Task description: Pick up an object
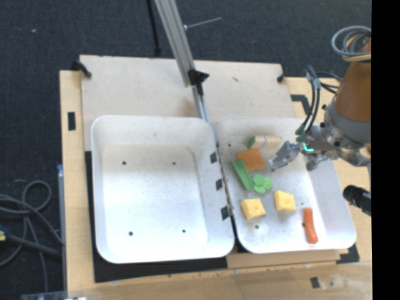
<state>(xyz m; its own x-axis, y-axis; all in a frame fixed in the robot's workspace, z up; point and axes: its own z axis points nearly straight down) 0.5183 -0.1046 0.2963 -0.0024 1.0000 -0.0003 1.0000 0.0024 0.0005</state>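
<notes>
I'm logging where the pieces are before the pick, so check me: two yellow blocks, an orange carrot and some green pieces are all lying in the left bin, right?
Not quite. In the camera view the two yellow blocks, the orange carrot and the green pieces lie in the right bin, not the left bin.

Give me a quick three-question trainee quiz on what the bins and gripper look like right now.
1. True or false: the objects all lie in the right bin.
2. How many yellow blocks are there? A) one B) two C) three
3. Which object lies nearest the bin's front right corner?

Key:
1. True.
2. B: one yellow block and another beside it.
3. The red-orange carrot-like piece.

The gripper hangs above the bin's right part, near the orange piece.
</notes>
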